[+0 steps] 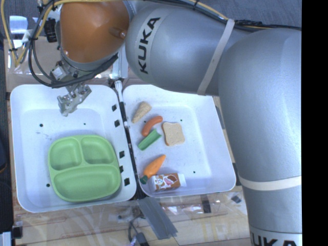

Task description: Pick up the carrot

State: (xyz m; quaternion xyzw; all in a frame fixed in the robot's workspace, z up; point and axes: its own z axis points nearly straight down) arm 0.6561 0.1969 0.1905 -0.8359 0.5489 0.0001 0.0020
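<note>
We look down at a slant from above the bench on both white bins (31, 199); the arm (205, 50) looms nearest us.

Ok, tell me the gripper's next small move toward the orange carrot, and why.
Probably a sideways move across the divider into the right white bin. The grey two-finger gripper hangs over the left white bin, above the green divided plate, while the orange carrot with its green tip lies in the right bin, beside the small printed carton.
</note>
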